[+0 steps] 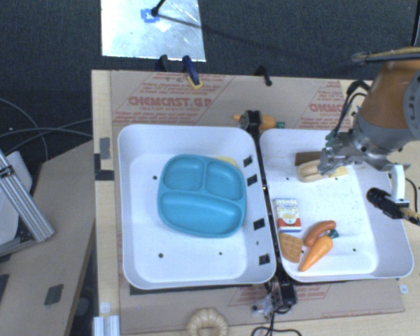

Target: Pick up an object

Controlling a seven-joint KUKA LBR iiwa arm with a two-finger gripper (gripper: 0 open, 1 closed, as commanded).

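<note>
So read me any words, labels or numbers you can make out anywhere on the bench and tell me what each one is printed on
"CHEMCAST GP": red lettering on the brown protective-paper sheet under the two white bins, near its top left; the last letters are unsure.
The same red lettering repeats at the sheet's top right and along its bottom edge, too partial to read.
Small red and white printed packet in the right bin: print too small to read.

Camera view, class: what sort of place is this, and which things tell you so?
Probably a robotics lab test bench: a robot arm reaches over two white bins, toy food such as a carrot lies inside, and cables trail across the carpet.
</note>
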